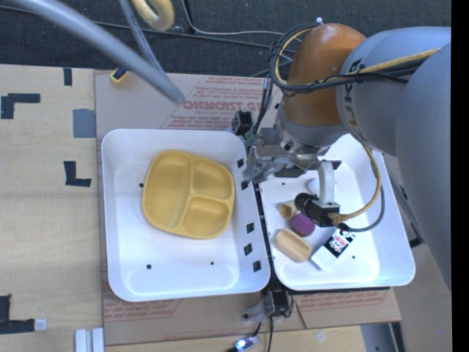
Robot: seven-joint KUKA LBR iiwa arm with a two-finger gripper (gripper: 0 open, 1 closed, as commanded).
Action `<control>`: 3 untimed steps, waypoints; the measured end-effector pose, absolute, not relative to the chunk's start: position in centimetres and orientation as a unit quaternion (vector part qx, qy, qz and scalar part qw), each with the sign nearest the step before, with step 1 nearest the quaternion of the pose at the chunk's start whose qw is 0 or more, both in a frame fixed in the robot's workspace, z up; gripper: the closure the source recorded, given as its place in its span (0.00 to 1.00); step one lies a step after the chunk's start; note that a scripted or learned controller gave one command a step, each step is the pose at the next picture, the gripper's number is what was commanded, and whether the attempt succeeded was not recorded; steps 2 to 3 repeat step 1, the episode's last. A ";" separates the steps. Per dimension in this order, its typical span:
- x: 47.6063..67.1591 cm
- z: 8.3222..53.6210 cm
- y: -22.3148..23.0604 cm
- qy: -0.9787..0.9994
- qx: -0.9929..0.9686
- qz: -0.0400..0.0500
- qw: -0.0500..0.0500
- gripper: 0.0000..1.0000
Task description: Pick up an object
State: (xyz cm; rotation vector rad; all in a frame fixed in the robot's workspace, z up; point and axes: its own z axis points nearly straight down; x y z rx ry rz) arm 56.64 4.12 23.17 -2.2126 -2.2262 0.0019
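Observation:
The right bin [381, 266] holds a small cluster of objects near its left side. A tan bread-shaped piece [292, 246] lies at the front, and a purple piece [303, 225] sits just behind it. A small tan piece [285, 210] lies further back, with a white and black box [331, 246] to the right. My gripper [292, 166] hangs low over the back left part of this bin, just behind the cluster. The wrist and orange band [322, 64] hide most of it. Nothing shows between its parts.
The left bin [124, 262] holds a yellow divided plate [188, 194]. A black cable with a dark plug [316, 209] loops over the right bin beside the objects. A grey bar [88, 28] crosses the upper left. The bins' shared wall [256, 233] runs close to the cluster.

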 end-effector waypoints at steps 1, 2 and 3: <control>54.9 23.6 8.9 -0.710 -0.705 0.001 0.002 1.00; 54.9 23.6 8.9 -0.710 -0.705 0.001 0.002 1.00; 54.9 23.6 8.9 -0.710 -0.705 0.001 0.002 1.00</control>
